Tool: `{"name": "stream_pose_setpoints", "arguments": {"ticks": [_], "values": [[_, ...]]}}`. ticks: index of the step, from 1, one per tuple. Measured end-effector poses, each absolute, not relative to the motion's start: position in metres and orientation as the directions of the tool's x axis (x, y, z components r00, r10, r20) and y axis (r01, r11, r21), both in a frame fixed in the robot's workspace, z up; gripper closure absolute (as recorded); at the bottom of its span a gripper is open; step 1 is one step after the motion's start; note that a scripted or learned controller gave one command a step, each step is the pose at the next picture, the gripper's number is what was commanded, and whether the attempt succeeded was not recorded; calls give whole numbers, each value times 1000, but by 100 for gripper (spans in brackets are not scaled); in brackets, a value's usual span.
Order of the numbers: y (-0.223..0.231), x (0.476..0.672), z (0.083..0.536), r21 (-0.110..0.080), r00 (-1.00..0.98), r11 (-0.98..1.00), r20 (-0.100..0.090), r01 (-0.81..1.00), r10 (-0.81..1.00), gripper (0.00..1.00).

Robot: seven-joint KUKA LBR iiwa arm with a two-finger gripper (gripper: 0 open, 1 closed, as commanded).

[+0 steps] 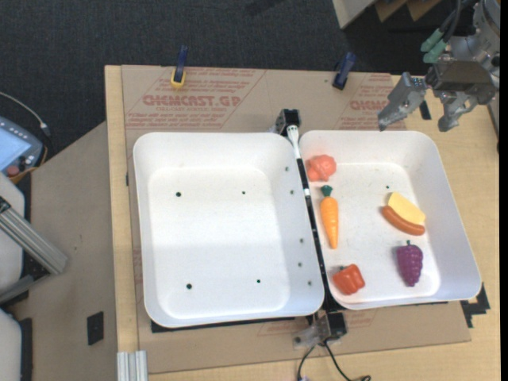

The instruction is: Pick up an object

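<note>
The right bin (444, 181) holds several toy foods: a pink lump (321, 167) near its far left corner, an orange carrot (329, 221) along its left wall, a red pepper (348, 279) at the near left, a yellow-and-orange wedge (405, 213) and purple grapes (409, 263) toward the right. My gripper (422, 111) hangs above the bin's far right edge, high over the bench, open, with nothing between its two grey fingers (395, 106). It is well clear of all the toys.
The left bin (151, 213) lies beside the right one, with a black hinge strip (305, 205) between them. Both rest on a cardboard sheet (206, 94) held by blue clamps (180, 68). A grey frame stands at the left edge (28, 236).
</note>
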State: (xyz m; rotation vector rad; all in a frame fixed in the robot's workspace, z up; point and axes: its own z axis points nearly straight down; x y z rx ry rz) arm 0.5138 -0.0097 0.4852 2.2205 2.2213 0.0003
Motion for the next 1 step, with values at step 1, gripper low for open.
{"name": "stream_pose_setpoints", "arguments": {"ticks": [1], "values": [[-10,514,485,1,0,0,0,1000,1000,0]]}}
